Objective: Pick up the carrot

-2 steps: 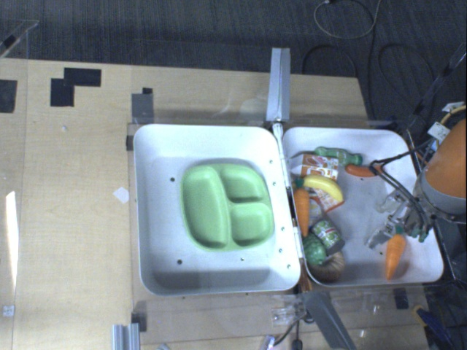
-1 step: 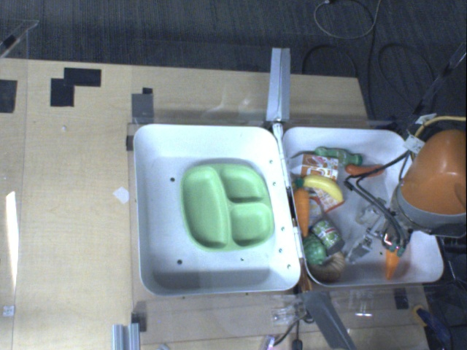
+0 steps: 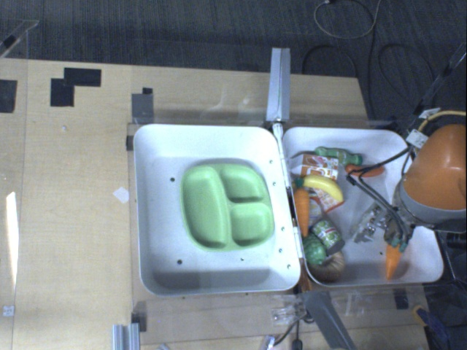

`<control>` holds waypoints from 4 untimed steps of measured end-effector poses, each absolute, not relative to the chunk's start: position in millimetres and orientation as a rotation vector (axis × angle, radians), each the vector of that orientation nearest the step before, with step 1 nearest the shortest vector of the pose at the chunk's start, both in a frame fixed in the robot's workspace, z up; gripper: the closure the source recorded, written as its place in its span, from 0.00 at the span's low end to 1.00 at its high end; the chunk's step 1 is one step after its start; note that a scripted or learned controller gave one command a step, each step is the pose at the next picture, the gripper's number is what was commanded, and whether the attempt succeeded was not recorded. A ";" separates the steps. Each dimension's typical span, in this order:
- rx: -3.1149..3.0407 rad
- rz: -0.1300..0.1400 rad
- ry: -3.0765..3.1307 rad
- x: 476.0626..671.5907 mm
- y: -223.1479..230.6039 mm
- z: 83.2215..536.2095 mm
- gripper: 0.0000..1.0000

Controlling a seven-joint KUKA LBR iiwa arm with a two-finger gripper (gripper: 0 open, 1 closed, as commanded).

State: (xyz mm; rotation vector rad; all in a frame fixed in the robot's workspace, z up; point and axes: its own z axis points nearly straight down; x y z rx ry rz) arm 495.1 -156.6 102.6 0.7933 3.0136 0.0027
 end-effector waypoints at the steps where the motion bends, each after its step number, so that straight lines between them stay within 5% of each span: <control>1: 0.637 -0.001 3.066 489.6 -122.6 93.5 1.00; 2: 0.809 -0.001 3.023 490.5 -120.1 91.2 1.00; 3: 0.807 -0.004 3.004 495.2 -122.3 92.5 0.00; 4: 0.499 -0.002 3.093 489.2 -198.5 196.3 0.00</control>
